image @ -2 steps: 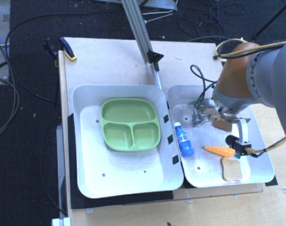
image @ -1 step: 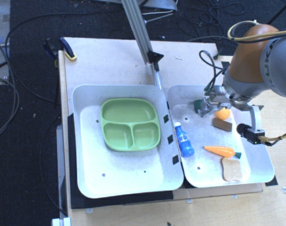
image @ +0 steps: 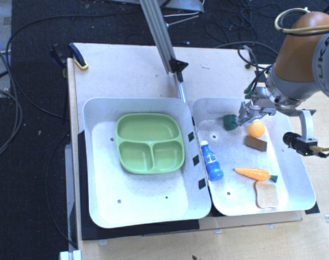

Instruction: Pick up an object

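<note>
The arm (image: 305, 53) runs off the right edge, its upper part cut away. The pincer (image: 245, 114) is too small and blurred to read its fingers. It overlaps the dark green object (image: 229, 123), hiding that object's right side.

Two bins sat side by side on the table (image: 126, 64). The left bin (image: 99, 161) held a divided plate (image: 150, 143), lying toward its rear right. In the right bin (image: 294, 172), a bottle (image: 210, 160) lay along the left wall, near the divide. A small block (image: 230, 122) sat at the rear, with a ball (image: 256, 129) to its right and a brick (image: 256, 143) touching the ball's front. Nearer the front lay a carrot (image: 253, 174), and just before it, a bread slice (image: 266, 194). The pincer (image: 245, 115) hung over the rear of the right bin, between block and ball. A pole (image: 161, 37) slanted across the table behind the bins.
</note>
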